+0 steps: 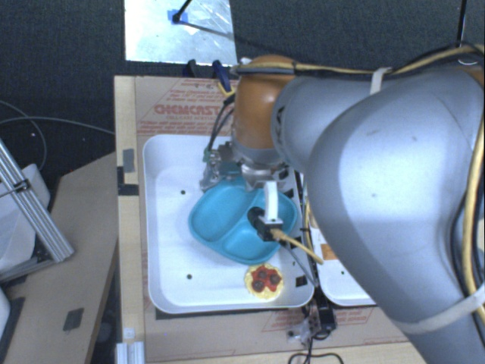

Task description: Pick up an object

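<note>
The gripper (220, 167) was seen at the upper rim of the blue dish (220, 224), which lay mid-frame in the left bin (168, 249). Whether it was open could not be told. A grasp attempt was judged in hand; a firm closing on the rim was called for next.

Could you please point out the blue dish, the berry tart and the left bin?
blue dish (216, 222), camera view, on its left inner surface.
berry tart (264, 280), camera view, on its red topping.
left bin (170, 260), camera view, on its bare floor.
</note>
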Action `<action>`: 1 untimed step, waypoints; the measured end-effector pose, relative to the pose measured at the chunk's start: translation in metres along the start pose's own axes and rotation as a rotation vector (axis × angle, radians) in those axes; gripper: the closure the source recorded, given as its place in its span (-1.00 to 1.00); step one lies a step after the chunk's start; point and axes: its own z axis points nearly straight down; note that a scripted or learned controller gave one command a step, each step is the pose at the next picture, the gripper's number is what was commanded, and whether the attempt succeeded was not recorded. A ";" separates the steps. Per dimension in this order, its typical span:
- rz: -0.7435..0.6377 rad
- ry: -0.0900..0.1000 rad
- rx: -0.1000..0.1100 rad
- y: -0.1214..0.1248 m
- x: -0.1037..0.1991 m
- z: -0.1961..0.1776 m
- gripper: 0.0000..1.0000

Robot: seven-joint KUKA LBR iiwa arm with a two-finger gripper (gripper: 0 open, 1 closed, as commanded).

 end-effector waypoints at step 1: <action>-0.001 -0.004 -0.010 0.047 0.046 -0.065 -1.00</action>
